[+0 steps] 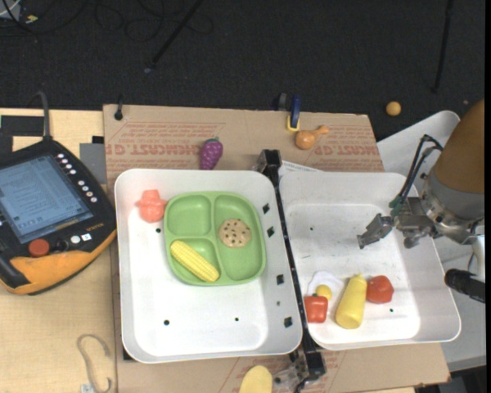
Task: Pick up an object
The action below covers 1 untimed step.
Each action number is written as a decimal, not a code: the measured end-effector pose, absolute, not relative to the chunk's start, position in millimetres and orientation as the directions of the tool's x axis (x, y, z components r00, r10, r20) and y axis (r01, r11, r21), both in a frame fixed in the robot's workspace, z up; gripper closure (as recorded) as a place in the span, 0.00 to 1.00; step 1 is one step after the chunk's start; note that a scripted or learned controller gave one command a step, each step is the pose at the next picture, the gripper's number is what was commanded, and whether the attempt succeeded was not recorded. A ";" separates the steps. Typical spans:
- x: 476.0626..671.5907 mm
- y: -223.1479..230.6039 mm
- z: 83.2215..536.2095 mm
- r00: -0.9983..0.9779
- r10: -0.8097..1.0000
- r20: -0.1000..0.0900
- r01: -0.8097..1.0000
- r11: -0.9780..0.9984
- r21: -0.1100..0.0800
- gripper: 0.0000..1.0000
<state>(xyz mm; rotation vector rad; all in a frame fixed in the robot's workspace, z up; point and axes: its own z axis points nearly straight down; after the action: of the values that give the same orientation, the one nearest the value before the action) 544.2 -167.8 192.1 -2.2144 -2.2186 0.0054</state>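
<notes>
A teach pendant [41,211] lies left of the bins; possibly a hook [94,359] below it.

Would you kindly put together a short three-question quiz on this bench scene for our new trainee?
1. True or false: the cookie lies in the green tray.
2. Which bin holds the yellow bottle? A) the left bin B) the right bin
3. Fill in: the corn shares its tray with the ____.

Key
1. True; it sits in the tray's upper right compartment.
2. B; the bottle lies near the front of the right bin, between two red items, with the gripper above that bin, farther back.
3. cookie
</notes>
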 end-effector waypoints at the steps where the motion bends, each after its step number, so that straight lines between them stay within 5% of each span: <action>1: 535.1 -172.4 139.5 0.000 1.000 0.003 1.000 0.000 -0.008 0.00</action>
<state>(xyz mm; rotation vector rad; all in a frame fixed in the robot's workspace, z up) 535.1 -172.4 139.5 -2.2155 -2.2166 0.0062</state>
